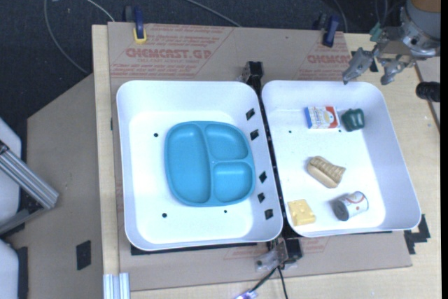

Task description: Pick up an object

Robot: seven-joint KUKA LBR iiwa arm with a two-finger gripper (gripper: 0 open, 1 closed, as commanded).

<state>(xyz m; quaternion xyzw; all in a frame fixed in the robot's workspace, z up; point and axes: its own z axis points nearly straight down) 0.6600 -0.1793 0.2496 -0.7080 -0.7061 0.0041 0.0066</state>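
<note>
- Bins sit side by side on a brown board, meeting along a dark seam studded with small black clips.
- The left bin (133,150) holds a blue divided plate (208,162) with three compartments, lying flat near the middle of the bin floor.
- The right bin (392,157) holds five small things, all apart from one another apart from the first two.
- A small box (320,117) in red, white and blue lies near the far wall, and a dark green piece (352,120) lies just beside it on the right, touching or nearly so.
- A tan ridged piece (326,171) lies near the middle of that bin.
- A yellow block (302,212) with small holes, like a wedge of cheese, lies at the near left corner, close to the seam.
- A small can (349,206), grey at one end and white with red marks along its side, lies on its side near the front wall.
- The gripper (369,68) hangs over the board just beyond the far right corner of the right bin, above and to the right of the box and green piece.
- Its two fingers stand spread apart with nothing between them, so it grips no object.
- The arm's wrist rises toward the upper right edge of the view.
- Two blue clamps (140,26) pin the far edge of the board, one at the left and one near the gripper.
- Grey cables trail across the dark floor beyond the board.
</note>
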